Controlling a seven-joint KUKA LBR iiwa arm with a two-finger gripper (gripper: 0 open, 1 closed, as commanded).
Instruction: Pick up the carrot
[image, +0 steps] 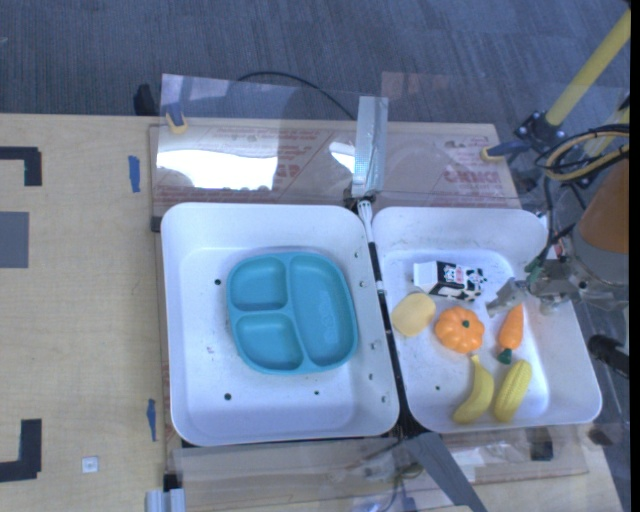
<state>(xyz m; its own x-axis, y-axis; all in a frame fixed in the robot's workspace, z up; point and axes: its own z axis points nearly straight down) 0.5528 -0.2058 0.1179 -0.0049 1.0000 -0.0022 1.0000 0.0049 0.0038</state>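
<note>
The carrot (511, 328) is small and orange with a green tip at its near end. It lies in the right bin (575, 395) near the right wall, pointing roughly toward the back. My gripper (523, 300) hangs just above the carrot's far end, reaching in from the right. It is open, with its two grey fingers (501, 295) spread apart and nothing between them. The carrot rests on the bin floor.
Left of the carrot sit an orange pumpkin (459, 329) and a pale yellow lemon (412, 313). A banana (477, 392) and a yellow corn cob (511, 390) lie just in front. A black-and-white carton (450, 278) lies behind. The left bin (190, 330) holds a blue divided plate (292, 310).
</note>
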